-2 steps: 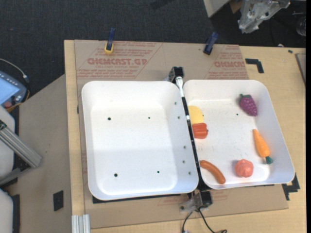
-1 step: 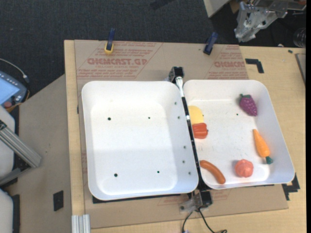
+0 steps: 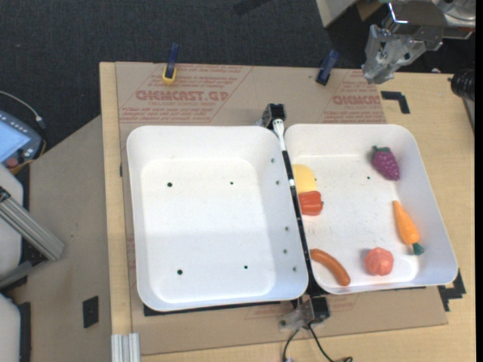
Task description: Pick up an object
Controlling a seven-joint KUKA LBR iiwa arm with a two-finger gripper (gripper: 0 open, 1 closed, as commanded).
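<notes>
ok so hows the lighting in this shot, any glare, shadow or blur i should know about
Camera view: even, soft light; the left bin shows a faint shade across its lower half; no harsh glare on the right bin; toys such as the purple grapes are fairly sharp, while the gripper at top right looks slightly soft.

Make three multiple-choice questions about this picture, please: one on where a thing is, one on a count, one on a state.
1. Where does the purple grapes toy lie?
A. upper right of the right bin
B. middle of the left bin
C. on the cardboard outside the bins

2. How many toy foods lie in the right bin?
A. three
B. six
C. nine

3. Where is the gripper now?
A. down among the toys
B. above the bench, beyond the right bin's far edge
C. inside the left bin

Answers:
1. A, the grapes lie near the far right corner of the right bin.
2. B: grapes, carrot, tomato, sausage, red pepper, yellow piece.
3. B, the gripper is beyond the bin's rim.
</notes>
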